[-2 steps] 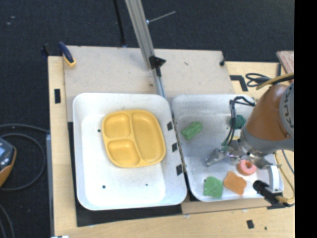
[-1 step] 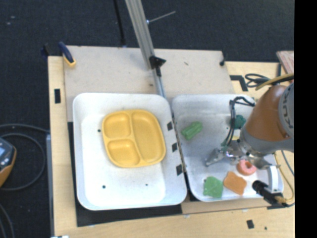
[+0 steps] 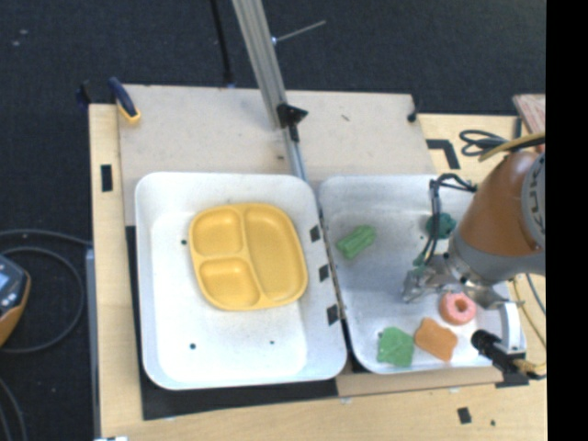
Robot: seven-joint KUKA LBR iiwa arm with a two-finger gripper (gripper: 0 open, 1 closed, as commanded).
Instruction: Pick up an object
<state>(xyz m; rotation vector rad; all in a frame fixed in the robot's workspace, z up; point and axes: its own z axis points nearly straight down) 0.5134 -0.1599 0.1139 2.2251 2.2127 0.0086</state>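
Over right bin, gripper down near pink ring. Jaw state unclear, cannot tell. Nearby, orange block.

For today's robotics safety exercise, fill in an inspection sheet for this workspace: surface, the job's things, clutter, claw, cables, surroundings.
Surface: wooden bench bearing a left bin and a right bin, side by side.
Job's things: in the right bin, green block, green piece, orange block, pink ring.
Clutter: yellow divided tray in the left bin.
Claw: claw low in the right bin, left of the pink ring; finger state unclear.
Cables: black cable on the floor at left.
Surroundings: dark floor; metal pole behind the bins; scissors on the bench at right.
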